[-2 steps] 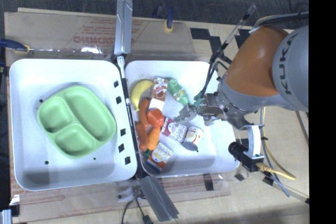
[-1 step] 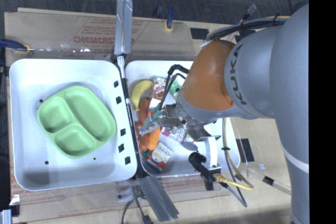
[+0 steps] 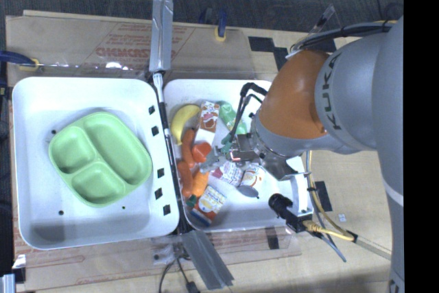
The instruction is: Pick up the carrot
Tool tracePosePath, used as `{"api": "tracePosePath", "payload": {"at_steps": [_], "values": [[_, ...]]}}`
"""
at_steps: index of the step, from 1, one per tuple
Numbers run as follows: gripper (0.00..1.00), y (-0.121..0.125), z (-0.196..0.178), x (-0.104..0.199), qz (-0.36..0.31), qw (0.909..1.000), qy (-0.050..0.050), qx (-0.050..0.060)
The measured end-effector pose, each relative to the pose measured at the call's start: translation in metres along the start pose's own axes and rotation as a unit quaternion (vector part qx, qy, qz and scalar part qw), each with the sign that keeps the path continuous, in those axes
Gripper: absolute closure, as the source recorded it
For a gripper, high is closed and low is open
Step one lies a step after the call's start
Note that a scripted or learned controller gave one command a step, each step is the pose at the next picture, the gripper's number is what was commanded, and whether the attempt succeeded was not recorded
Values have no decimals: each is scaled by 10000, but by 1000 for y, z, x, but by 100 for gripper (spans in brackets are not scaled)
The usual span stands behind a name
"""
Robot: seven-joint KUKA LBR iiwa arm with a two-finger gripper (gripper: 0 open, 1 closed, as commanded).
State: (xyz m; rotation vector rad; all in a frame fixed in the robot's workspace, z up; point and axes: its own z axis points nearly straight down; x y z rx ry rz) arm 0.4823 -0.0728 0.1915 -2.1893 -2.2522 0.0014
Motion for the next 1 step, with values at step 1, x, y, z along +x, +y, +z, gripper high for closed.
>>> {"api": "tracePosePath", "payload": {"at_steps": [1], "values": [[0,-3,90,-34,-1187,9929,19,-51]]}}
